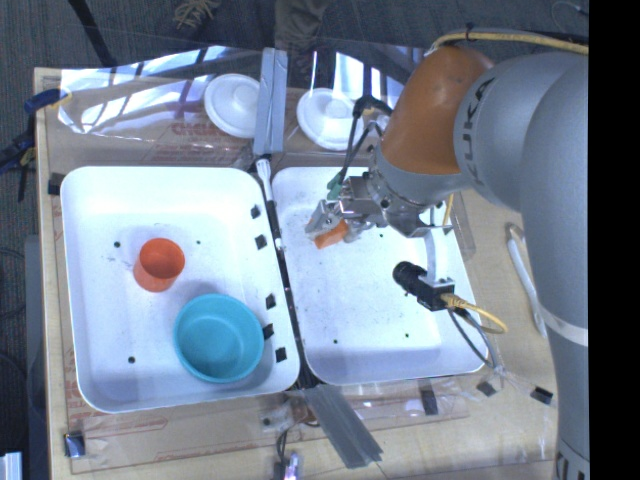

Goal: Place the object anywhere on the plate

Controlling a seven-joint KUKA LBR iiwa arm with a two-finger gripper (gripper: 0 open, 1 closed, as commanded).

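Two shallow white plastic bins, left (90,208) and right (400,353), smooth with a soft sheen, the right one speckled with dark scuffs. Small orange plastic cup (160,264), matt. Round teal plastic bowl (219,337), smooth, faintly glossy. Pale wooden bench top (500,408), dull and grained. Clear glossy film (130,93) along the far edge, throwing back light. Grey robot arm (530,138) with smooth satin shell and glossy orange band (435,98). Metal two-finger gripper (335,220), bare and shiny, a small orange object (330,234) at its tip, finish unclear.
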